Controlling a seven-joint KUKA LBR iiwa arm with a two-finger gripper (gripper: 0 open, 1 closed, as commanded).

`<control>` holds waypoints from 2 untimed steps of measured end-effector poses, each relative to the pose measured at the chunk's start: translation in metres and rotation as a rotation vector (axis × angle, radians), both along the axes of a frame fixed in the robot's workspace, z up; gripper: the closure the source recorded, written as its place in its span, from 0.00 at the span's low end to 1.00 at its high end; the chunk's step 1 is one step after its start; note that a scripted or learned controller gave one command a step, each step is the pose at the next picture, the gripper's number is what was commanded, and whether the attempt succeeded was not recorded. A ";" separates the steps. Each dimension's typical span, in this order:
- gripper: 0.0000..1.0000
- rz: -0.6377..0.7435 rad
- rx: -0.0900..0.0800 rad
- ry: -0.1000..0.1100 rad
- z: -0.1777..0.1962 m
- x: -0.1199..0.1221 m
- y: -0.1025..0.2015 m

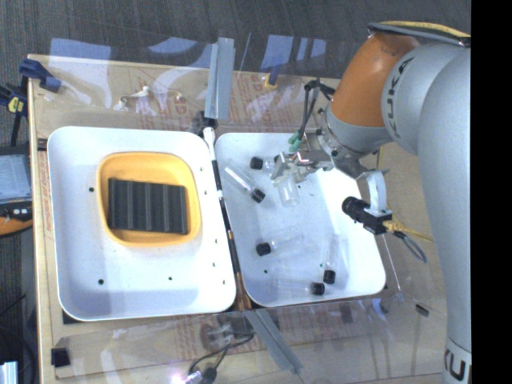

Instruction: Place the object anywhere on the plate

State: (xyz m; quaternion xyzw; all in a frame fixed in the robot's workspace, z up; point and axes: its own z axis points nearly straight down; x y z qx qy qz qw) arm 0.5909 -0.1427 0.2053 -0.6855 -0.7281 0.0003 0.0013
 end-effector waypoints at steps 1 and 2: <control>1.00 0.166 -0.001 -0.001 0.025 0.019 0.067; 1.00 0.248 0.000 0.003 -0.015 0.027 0.121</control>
